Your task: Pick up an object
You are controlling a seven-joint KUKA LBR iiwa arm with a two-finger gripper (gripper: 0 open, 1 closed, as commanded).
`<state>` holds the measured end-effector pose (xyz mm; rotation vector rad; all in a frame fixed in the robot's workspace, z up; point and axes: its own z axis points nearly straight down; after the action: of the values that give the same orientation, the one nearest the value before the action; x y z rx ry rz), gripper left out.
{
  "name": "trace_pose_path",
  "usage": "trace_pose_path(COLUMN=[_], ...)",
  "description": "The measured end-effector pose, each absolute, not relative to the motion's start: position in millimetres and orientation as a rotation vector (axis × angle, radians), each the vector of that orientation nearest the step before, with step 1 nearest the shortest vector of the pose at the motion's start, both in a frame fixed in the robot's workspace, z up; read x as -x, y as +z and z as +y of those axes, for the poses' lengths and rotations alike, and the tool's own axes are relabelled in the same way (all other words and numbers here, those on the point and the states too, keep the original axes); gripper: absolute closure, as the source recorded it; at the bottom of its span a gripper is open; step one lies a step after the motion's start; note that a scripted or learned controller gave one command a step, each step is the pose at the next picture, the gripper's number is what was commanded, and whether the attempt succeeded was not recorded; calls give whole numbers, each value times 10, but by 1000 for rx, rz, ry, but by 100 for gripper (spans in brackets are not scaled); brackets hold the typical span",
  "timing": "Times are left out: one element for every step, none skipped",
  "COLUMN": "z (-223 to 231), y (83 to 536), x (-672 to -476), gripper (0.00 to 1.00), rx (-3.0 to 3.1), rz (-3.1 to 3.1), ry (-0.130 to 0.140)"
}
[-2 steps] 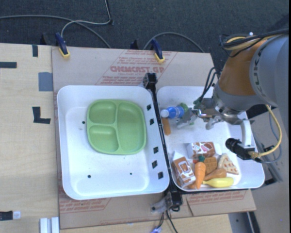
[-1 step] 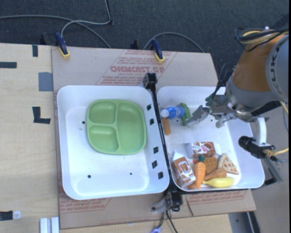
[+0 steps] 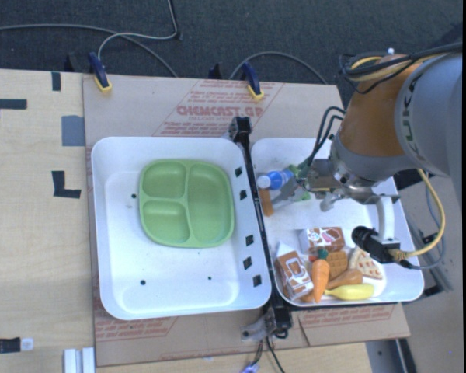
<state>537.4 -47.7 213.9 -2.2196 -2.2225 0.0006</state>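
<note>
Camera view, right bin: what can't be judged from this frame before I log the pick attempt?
- Hand: the arm's grey and orange wrist covers it from above, so its grip state is unreadable.
- Small blue-capped clear bottle: partly behind the black divider clip and the hand; contact cannot be told.
- Back of the shallow white right bin: hidden under the arm.
- Printed snack packets: labels too small to read.

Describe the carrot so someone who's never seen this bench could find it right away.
Look in the right bin, at the pile of toy food along its near edge. The carrot lies there between a brown packet and a yellow banana. It alone is orange and tapered, with a green top.
</note>
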Motion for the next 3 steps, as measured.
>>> trace_pose_path(z=[-117, 650, -59], y=[1888, 1838, 1840], x=[-5253, -5771, -5290], gripper=[100, 100, 100], rx=[2219, 2218, 2221], rz=[-2222, -2223, -2221], ry=[2, 2, 4])
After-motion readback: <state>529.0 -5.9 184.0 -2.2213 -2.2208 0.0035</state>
